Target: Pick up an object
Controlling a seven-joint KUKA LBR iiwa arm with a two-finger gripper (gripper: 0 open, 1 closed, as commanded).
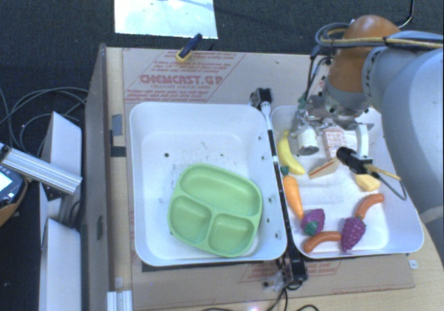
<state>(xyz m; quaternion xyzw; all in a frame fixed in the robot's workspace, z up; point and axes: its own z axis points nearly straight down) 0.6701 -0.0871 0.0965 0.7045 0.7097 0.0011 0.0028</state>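
Note:
My gripper (309, 130) hangs low over the far part of the right bin (406, 233), just right of a yellow banana (287, 157). A tan wedge like a slice of bread (323, 168) lies just in front of it, and a small white carton with red print (334, 139) sits at its right. Further forward lie an orange carrot (293, 196), a purple bunch of grapes (312, 221), a purple berry (352, 232), two orange sausages (322, 240) (369, 204) and a yellow cheese wedge (368, 182). Nothing shows as held.
The left bin (149, 164) holds a green divided plate (215, 209) at its front. A black ridge (274, 164) separates the two bins. The grey arm (409, 80) covers the right bin's far right corner.

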